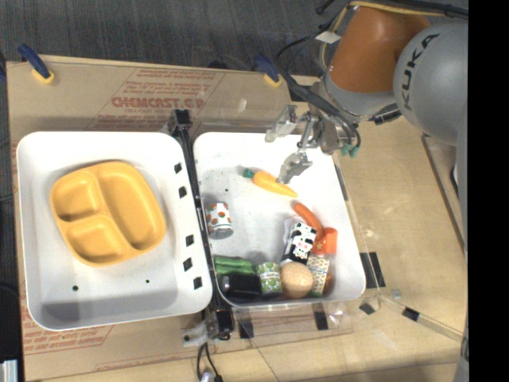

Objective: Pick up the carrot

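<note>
The counter (413,213) is carrying two white bins side by side. The left bin (48,293) is holding a yellow divided plate (107,211). In the right bin (238,153), a small can (219,218) is lying near the dividing wall, with a cluster of toy foods along the near edge.

The carrot (271,183) is lying in the upper middle of the right bin, its green end pointing left and its orange tip pointing right and slightly toward the camera, so its long axis is running nearly across the view.

The claw (296,165) is hanging just above and right of the carrot's thick end, with one fingertip (288,173) sitting almost against it. The carrot is not sitting between the fingers; how far they are spread is impossible to tell from this angle. A short shift left and down looks to be what the grasp needs.
</note>
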